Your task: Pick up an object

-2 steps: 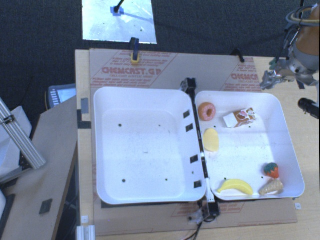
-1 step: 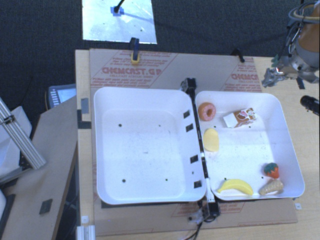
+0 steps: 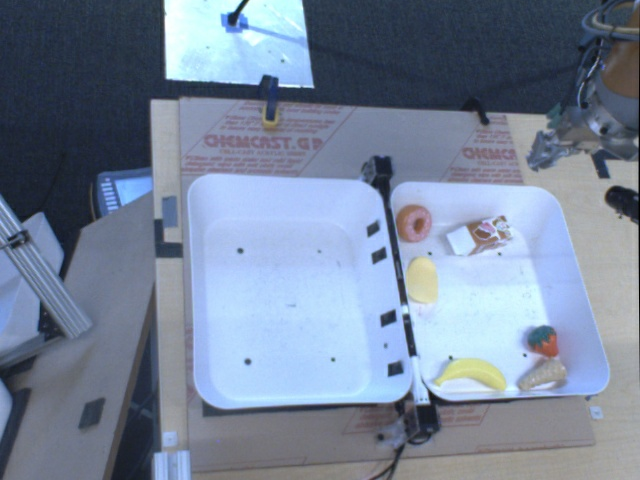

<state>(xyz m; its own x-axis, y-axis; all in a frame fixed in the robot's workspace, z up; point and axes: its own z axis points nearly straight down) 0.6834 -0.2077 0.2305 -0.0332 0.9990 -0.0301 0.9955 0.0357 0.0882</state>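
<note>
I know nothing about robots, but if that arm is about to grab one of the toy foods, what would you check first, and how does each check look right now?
1. Things to pick lie in the right bin: ok. A doughnut, a banana and a strawberry are there.
2. Targets lie apart from each other: ok for the doughnut; the strawberry sits close to a beige piece.
3. Claw is above a target: not ok, it hangs beyond the bin's far right corner.
4. Claw is free of any load: cannot tell, too blurred.
5. Banana has room around it: not ok, it lies against the bin's near wall.
</note>
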